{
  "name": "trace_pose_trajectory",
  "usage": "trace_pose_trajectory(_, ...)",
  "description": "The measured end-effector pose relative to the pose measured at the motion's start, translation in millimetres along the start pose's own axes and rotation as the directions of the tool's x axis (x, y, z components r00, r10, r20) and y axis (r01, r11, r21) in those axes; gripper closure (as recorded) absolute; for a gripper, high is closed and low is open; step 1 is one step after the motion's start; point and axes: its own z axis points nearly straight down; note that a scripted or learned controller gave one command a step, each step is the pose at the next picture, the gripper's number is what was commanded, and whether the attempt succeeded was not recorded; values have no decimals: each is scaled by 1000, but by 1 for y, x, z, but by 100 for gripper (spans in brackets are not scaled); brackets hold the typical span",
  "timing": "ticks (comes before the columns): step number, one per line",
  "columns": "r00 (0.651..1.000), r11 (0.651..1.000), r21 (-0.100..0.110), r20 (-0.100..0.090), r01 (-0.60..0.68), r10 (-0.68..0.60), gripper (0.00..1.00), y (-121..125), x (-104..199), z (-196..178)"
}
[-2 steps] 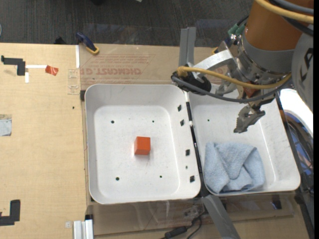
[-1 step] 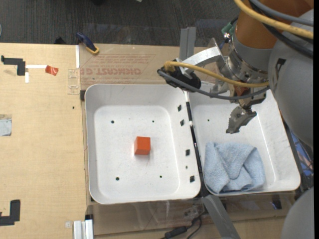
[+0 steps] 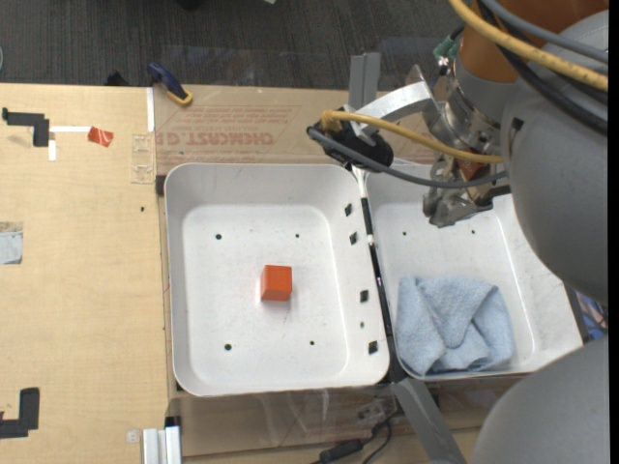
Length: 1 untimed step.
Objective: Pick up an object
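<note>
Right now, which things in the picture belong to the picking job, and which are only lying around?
Belong to the job:
- orange block, in the left bin
- blue cloth, crumpled in the right bin
- gripper, above the right bin

Just lying about:
- blue clamp on the cardboard sheet
- small red piece on the wooden bench

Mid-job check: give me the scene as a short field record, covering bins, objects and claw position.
left bin: holds one orange block, near its middle
right bin: holds a crumpled blue cloth, at its near end
claw: over the far part of the right bin, apart from the cloth
held object: none visible
bench: tan board left of the bins
</note>
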Motion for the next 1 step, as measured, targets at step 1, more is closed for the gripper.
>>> trace_pose_trajectory(1, 1000, 1000, 9, -1, 5, -5, 100, 66, -16, 9)
